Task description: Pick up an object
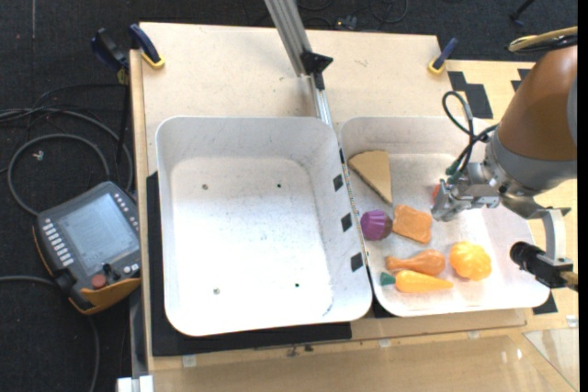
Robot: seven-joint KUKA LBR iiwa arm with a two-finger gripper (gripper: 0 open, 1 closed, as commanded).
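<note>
Over the right bin (514, 294), the end effector (445, 202) hangs low — I cannot tell what state it is in, and nothing shows in its grip. All the toys lie on the bin floor: a tan wedge (373, 172), purple piece (375, 224), orange block (412, 223), yellow fruit (470, 261) and carrot (421, 282). So the pick looks not yet done — grabbing and lifting are left.

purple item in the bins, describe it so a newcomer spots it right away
Look at the right bin, the one the arm reaches over. At its left wall, below the tan wedge and just left of the flat orange slab, sits the purple piece. It is small, round, and the sole purple thing among tan, orange and yellow ones.
</note>
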